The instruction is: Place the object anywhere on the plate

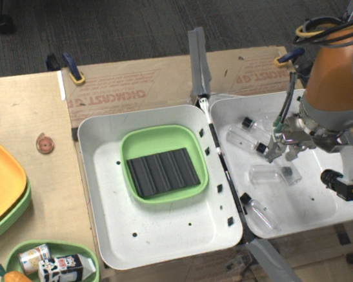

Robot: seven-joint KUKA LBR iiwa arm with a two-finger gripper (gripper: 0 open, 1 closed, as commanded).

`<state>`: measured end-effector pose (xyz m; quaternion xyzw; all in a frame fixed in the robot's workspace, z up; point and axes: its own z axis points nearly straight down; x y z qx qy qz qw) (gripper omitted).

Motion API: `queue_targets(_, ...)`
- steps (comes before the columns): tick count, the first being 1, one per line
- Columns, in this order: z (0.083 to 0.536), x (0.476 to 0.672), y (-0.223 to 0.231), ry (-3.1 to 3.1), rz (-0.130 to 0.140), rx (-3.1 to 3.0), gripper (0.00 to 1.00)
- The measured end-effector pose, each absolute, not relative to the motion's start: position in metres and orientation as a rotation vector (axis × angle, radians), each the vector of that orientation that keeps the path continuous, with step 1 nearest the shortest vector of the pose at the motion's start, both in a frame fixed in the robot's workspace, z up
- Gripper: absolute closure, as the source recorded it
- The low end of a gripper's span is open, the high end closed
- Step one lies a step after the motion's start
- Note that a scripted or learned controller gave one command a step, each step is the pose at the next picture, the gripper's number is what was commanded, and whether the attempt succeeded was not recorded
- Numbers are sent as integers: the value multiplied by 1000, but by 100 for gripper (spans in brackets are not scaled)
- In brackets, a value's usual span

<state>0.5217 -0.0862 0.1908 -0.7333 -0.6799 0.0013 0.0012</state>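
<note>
Green and square with rounded corners, the plate (164, 165) sits in the upper middle of the left bin (111, 231), with bare white floor below it and narrower strips at its sides. A dark ribbed mat (163, 172) covers the plate's middle, so you have only its raised green rim showing around that.

In the right bin (304, 213) you see several clear plastic pieces that are hard to make out against the white: a tube (240, 139) near the top left, a blurry piece (264, 174) in the middle, and another (259, 215) by the lower left wall. A small black bit (247, 122) lies near the top.

The gripper (281, 152) is low over the right bin's middle, next to the central clear piece. You cannot tell from this slant how the jaws stand, nor whether anything sits between them. The arm's orange band (334, 82) overhangs the bin's right edge.
</note>
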Motion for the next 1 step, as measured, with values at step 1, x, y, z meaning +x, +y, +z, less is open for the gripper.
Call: queue_targets(1,190,544,-62,-2218,5,-2224,100)
